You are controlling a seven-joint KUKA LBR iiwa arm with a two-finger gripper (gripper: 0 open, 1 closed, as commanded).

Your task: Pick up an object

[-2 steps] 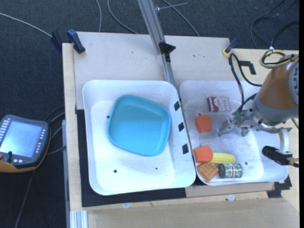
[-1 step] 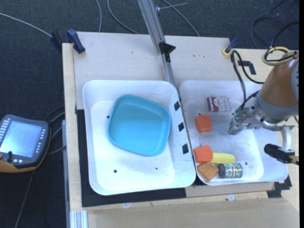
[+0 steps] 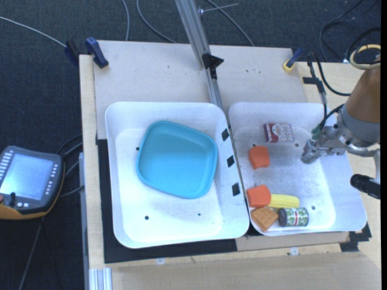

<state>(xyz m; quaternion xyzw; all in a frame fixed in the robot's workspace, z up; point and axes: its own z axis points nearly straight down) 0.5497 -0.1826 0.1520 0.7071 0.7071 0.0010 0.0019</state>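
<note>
The claw [image 3: 309, 152] hangs low over the right bin [image 3: 347, 213], near that bin's right side and above a bare stretch of its floor; nothing can be seen between its tips, and at this slant it cannot be told how far apart they stand. The task names no single thing, so any of the bin's pieces could serve. Nearest the camera, along the bin's front edge, sit a small dark can [image 3: 294, 217] lying on its side, a yellow corn cob [image 3: 284, 200] just behind it with its long axis running left to right, a waffle-like tan piece [image 3: 264, 218] and an orange-red block [image 3: 259, 195], all crowded together and touching or nearly so. Further back, alone, stands a small orange cube [image 3: 259, 157], lying to the claw's left with open floor around it. Further still, a little red-and-white carton [image 3: 278, 132] lies flat just up and left of the claw, the closest piece to it. The carton or the cube would likely be the easier goal, since each has room on either side for the tips, whereas the front cluster risks a nudge to a neighbour. Across the divider, the left bin [image 3: 121, 162] carries a blue plate [image 3: 177, 159], well apart from the claw. Both bins rest on the pale counter [image 3: 151, 71].
</note>
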